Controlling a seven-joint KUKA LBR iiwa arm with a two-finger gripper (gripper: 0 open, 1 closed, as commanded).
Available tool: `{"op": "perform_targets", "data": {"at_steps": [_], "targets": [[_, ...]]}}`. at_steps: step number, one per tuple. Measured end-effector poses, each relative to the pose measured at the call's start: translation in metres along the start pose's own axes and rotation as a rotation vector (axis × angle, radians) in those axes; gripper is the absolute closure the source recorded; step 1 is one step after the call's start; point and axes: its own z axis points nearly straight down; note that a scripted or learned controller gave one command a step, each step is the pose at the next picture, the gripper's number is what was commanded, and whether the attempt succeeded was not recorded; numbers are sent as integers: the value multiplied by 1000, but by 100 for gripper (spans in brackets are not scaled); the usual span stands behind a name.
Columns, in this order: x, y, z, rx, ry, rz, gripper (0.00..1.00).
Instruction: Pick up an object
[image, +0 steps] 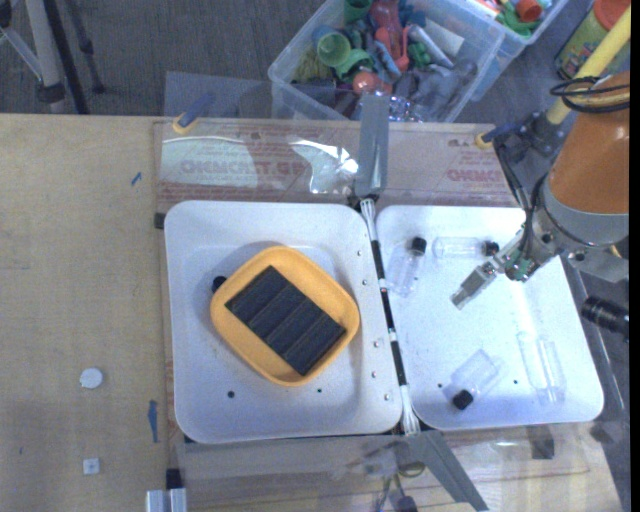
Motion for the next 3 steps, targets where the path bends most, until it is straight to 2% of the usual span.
{"op": "perform_targets", "data": {"at_steps": [1, 2, 3], "targets": [[-43, 52, 19, -1, -1, -158, 0], [-54, 117, 65, -3, -2, -457, 0], [-75, 94, 123, 3, 4, -61, 0]]}}
